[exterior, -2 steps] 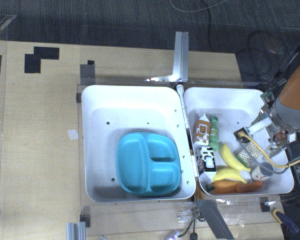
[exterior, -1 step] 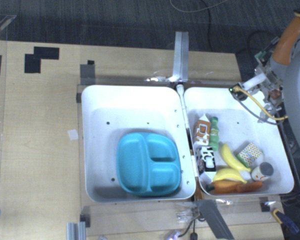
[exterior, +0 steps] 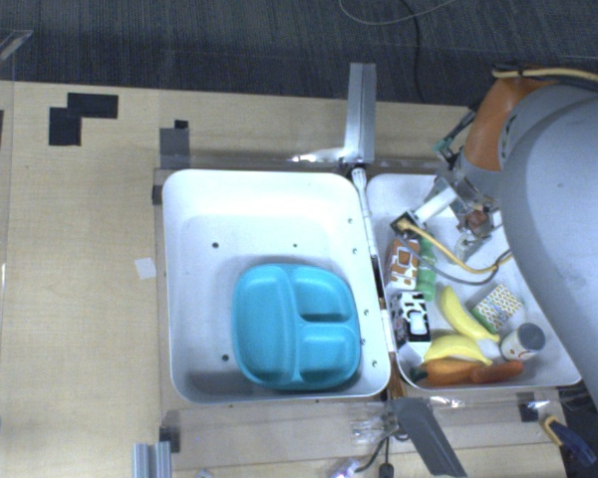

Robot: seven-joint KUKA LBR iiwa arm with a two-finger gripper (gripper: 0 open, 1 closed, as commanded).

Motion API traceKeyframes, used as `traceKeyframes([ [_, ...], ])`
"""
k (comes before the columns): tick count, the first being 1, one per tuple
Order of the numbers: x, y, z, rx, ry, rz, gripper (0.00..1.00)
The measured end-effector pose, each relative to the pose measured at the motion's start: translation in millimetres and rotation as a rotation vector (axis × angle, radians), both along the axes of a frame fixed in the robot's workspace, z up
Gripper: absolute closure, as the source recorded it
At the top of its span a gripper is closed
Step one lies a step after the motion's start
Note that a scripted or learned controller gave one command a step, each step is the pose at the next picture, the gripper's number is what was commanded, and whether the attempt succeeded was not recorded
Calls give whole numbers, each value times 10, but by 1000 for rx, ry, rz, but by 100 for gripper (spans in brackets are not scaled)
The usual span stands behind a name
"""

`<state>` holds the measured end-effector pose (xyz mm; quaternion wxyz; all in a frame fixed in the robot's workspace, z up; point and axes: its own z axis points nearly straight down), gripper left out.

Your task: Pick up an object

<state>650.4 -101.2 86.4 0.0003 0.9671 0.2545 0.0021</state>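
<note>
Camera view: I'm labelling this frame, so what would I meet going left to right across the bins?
Left bin → blue divided tray → divider between the bins → orange and white packet → bananas → patterned packet → small round container → grey arm.

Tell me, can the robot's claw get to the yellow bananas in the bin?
Probably yes. The bananas lie uncovered on top in the right bin, with the claw over that same bin's far end. Only a yellow cable runs between them.
</note>
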Motion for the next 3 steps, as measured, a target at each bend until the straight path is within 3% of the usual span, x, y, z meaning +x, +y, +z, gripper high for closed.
traceKeyframes([
  [1, -468, 360, 997, 1, 0, -38, 0],
  [2, -621, -409, 1185, 0, 2, -162, 0],
  [3, -1254, -1048, 1845, 0, 0, -311, 0],
])
